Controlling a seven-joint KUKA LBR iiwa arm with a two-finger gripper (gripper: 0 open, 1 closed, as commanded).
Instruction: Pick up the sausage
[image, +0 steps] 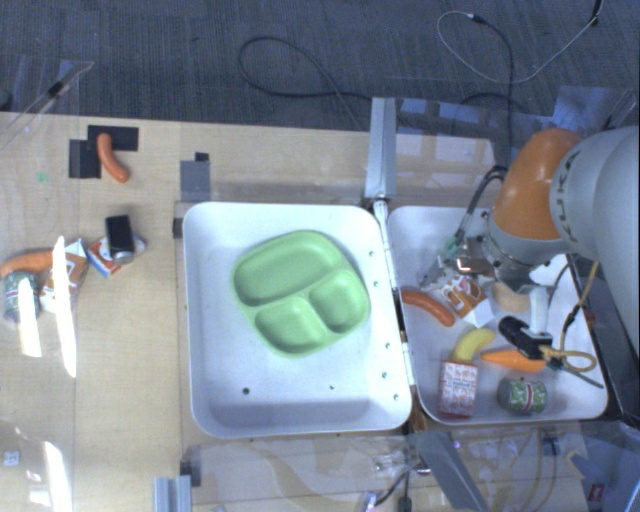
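Near end of the right bin: a red and white printed carton (458, 388) and a round green tin (522, 396) lie side by side by the near wall of the shallow white right bin (418, 240).
Just behind them: a yellow banana (472, 343) and an orange carrot (510, 360), whose right end is hard to make out.
Sausage: the orange-red sausage (428, 307) lies bare on the bin floor by the left wall, slanted, left of the banana and held by nothing.
Gripper: the gripper (462, 262) hangs just right of and beyond the sausage, above a small red and white printed packet (468, 293); apart or together, I cannot tell.
Arm: the grey arm with its orange band (535, 190) covers the bin's far right corner.
Left bin: a green three-compartment plastic plate (300, 290) sits in the middle of the white left bin (220, 380).
Far left bench: a small orange piece (112, 158) rests on a black pad.
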